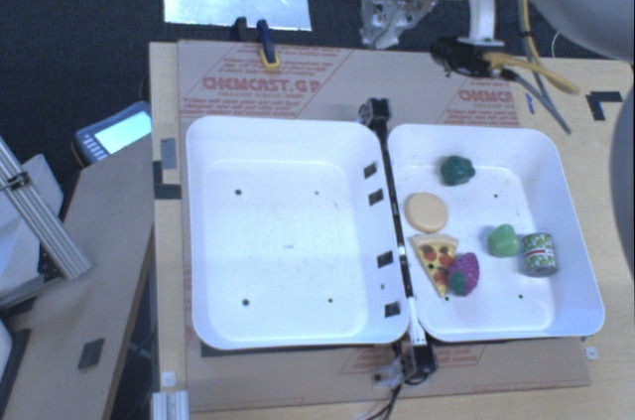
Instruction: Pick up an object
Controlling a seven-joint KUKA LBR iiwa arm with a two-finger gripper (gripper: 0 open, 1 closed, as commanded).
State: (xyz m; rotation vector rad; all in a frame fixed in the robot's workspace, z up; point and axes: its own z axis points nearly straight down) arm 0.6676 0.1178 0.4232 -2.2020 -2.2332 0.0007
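Table: tan table (169, 239) under brown board, two white bins side by side.
Left bin (203, 135): bare white floor, small dark holes.
Right bin (571, 210): dark green piece (457, 170) near far wall; tan disc (427, 210) by divider; pizza slice (434, 256) just below disc, touching purple piece (463, 273); light green piece (503, 240) just beside can (539, 254) at right.
End effector (385, 26): raised beyond bins' far edge, well apart from all objects; finger state cannot be told, nothing seen held.
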